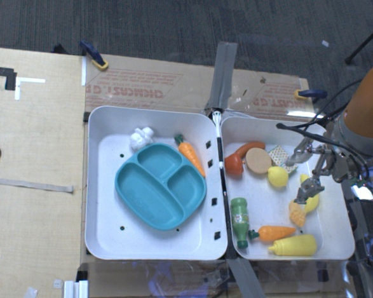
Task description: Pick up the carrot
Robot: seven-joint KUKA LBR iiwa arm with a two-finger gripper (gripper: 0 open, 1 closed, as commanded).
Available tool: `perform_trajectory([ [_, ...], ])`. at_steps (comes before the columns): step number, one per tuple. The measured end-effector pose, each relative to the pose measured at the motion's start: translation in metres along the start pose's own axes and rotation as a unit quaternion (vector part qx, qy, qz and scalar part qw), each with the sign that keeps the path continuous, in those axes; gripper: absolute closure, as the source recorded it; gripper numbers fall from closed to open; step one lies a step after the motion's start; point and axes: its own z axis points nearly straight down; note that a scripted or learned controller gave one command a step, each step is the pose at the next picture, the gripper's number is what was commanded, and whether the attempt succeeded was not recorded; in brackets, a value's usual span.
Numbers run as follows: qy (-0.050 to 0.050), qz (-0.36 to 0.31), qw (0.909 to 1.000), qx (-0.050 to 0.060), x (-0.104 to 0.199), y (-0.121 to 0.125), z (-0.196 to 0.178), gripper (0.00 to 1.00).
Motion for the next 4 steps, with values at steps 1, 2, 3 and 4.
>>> perform_trajectory([
  [1,0.000,-0.004,1.0000,0.000,0.055,0.035,0.096,0.00],
  [2,-0.001,0.243,0.9700,0.000,0.067,0.031,0.114,0.00],
  [3,-0.004,0.242,0.9703,0.000,0.064,0.031,0.104,1.00],
  [4,0.000,0.442,0.8972,0.000,0.053,0.111,0.014,1.00],
])
